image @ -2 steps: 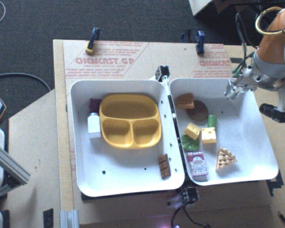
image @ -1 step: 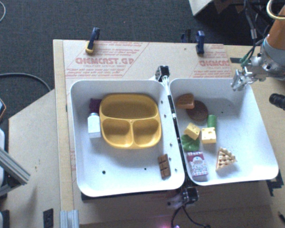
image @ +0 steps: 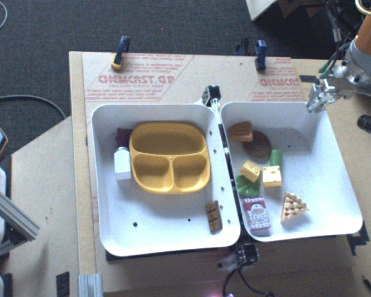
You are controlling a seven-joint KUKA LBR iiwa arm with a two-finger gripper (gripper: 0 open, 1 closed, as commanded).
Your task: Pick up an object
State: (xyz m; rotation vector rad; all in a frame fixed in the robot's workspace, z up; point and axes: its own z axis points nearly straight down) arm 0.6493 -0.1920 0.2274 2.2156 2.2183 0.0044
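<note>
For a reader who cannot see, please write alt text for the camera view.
The gripper hovers over the right bin's far corner. That bin contains toy foods, including a cheese wedge; the left bin contains a yellow divided tray.

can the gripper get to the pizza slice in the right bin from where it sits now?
Probably yes. The gripper sits above the right bin's far right corner, and the pizza slice lies apart from the other items, with bare bin floor around it and nothing over it.
</note>
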